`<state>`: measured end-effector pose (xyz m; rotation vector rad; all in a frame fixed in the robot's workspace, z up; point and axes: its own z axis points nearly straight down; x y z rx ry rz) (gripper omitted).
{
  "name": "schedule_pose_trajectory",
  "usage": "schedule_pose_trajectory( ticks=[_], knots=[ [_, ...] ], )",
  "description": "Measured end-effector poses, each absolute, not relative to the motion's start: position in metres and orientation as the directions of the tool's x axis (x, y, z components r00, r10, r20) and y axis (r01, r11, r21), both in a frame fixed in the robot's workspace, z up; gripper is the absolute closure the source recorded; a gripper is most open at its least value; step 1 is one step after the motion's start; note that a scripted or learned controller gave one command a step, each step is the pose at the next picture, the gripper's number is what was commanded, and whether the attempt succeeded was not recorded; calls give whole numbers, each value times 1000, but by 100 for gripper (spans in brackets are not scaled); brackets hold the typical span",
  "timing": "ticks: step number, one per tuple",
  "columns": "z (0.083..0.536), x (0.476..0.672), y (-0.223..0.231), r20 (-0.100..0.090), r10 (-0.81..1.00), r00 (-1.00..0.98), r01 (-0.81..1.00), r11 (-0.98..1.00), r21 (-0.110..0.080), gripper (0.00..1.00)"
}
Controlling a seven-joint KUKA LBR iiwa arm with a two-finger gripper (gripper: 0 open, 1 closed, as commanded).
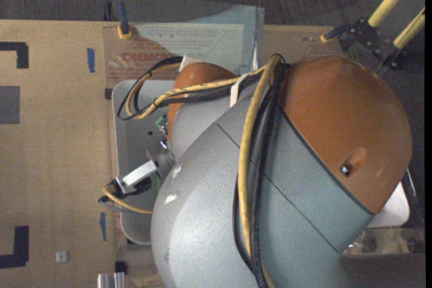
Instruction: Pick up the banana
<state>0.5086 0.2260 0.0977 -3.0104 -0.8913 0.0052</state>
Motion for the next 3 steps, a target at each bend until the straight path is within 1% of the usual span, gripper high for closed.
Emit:
schedule_pose_trajectory(
  ticks=[1, 2, 3],
  knots=[
    [95, 487, 226, 25, 197, 980, 197, -980, -4, 100],
    [242, 480, 224, 0, 197, 980, 197, -980, 1, 100],
    [184, 495, 184, -5, 200, 980, 200, -980, -1, 100]
  ],
)
